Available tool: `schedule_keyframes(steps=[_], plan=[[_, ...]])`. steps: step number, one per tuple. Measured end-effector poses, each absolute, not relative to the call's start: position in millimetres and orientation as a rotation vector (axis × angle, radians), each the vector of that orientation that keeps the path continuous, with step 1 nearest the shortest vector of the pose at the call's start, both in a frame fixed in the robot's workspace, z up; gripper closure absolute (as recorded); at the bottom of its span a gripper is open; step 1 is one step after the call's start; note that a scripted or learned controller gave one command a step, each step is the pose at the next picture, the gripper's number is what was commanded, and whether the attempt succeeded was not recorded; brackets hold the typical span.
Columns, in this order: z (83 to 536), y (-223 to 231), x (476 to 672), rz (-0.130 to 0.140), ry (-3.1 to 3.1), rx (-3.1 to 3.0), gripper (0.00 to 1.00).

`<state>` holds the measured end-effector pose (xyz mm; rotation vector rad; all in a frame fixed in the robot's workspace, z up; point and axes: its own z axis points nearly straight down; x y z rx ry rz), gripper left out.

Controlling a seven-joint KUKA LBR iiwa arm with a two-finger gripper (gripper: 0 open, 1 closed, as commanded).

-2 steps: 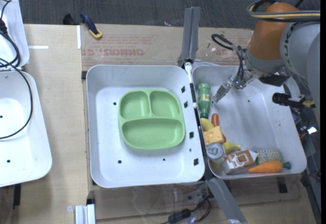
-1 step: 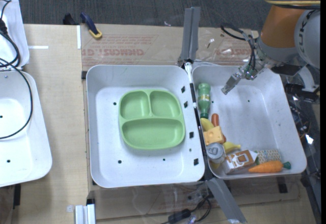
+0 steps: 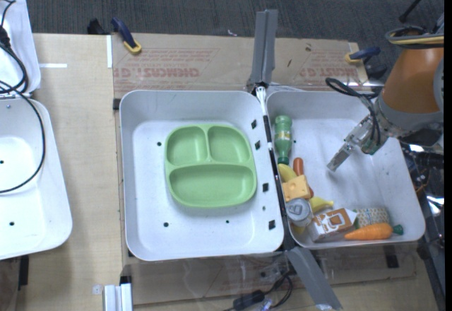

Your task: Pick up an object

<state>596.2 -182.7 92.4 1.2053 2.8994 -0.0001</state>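
In the camera view, 2 white bins are seen side by side on the bench. The left bin point(image 3: 138, 182) carries a green divided plate point(image 3: 210, 165) near its middle. The right bin point(image 3: 402, 182) carries the candidates for picking, all gathered along its left wall and front edge: a green bottle point(image 3: 282, 137) against the left wall, a small red piece point(image 3: 298, 165) and a yellow wedge point(image 3: 297, 186) just below it, a round tin point(image 3: 298, 211) and a banana point(image 3: 319, 202) toward the front-left corner, a small carton point(image 3: 333, 224) beside them, and a carrot point(image 3: 369, 232) along the front edge.

The gripper point(image 3: 345, 153) is seen over the bare middle of the right bin, tilted down toward the left, well apart from every item. Nothing is seen between its fingers; whether they are spread or pressed together cannot be told at this size.

Several risks are judged from this layout. If a descent were made here, only the bare floor would likely be met, and the attempt would be wasted. The items are crowded and touching, so 2 could be pinched together or 1 nudged aside. Those against the left wall leave little room for a finger, so the wall could be struck. The round tin and the bottle could roll out of a closing grip.
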Motion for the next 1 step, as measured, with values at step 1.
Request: schedule_keyframes(steps=[1], plan=[[92.4,-109.7,592.4,0.001,2.996,0.94,0.0]])
